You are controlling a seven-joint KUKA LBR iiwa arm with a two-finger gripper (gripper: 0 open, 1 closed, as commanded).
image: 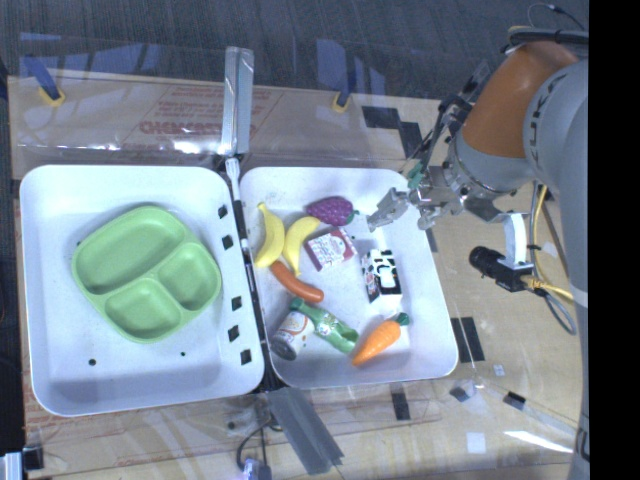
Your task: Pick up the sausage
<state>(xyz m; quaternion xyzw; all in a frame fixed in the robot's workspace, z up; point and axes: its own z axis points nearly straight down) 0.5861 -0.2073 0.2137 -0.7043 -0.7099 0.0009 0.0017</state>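
The sausage (296,283), a short orange-red link, lies in the right bin (440,313) left of centre, just below two yellow bananas (283,240). My gripper (403,215) hangs over the bin's upper right part, well to the right of the sausage and above it in the view. Its fingers (384,211) stand apart with nothing between them. A purple grape bunch (331,209) and a red-and-white carton (328,250) lie between the gripper and the sausage.
Around the sausage are a green bottle (327,326), a can (288,337), a carrot (378,340) and a black-and-white carton (381,273). The left bin (50,368) holds a green divided plate (147,271). A ridge (238,268) divides the bins.
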